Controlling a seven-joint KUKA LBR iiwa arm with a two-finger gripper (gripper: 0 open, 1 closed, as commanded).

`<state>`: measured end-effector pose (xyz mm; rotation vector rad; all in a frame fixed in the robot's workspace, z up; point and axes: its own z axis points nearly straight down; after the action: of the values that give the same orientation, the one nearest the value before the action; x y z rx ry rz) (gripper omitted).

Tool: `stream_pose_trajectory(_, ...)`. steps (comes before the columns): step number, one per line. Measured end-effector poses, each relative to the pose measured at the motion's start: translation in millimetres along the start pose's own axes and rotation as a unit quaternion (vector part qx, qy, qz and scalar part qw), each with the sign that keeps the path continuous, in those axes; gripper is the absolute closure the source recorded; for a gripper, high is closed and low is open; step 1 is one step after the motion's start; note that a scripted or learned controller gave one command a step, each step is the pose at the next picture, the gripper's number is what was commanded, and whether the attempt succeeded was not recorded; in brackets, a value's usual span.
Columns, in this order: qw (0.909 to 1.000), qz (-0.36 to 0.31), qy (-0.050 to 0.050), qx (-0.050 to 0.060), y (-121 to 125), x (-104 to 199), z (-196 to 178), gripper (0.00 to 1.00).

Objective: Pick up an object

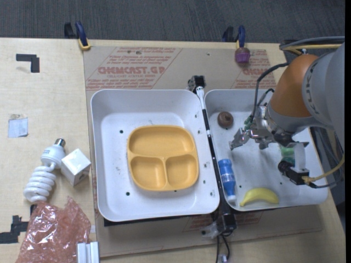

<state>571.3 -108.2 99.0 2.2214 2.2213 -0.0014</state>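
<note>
A single fixed camera looks down on the bench [49, 92] from above at a slant, far enough back to take in both white bins whole, the left bin [104, 147] and the right bin [247, 100], side by side. The bench's far edge and dark floor [164, 4] lie along the top. The arm [307, 92] enters from the right edge.

Grey arm [329, 86] with an orange band, black cables, and metal jaws.

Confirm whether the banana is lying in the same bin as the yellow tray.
No, the banana lies in the right bin, while the yellow tray sits in the left bin.
</note>
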Motion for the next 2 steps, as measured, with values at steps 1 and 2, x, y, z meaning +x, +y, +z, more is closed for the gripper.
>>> stream_pose_trajectory(1,1.0000,0.001,0.000,0.000,-66.5,9.5,6.7,0.00)
stream_pose_trajectory(2,1.0000,0.002,0.000,-0.001,-65.3,8.8,-3.3,1.00)
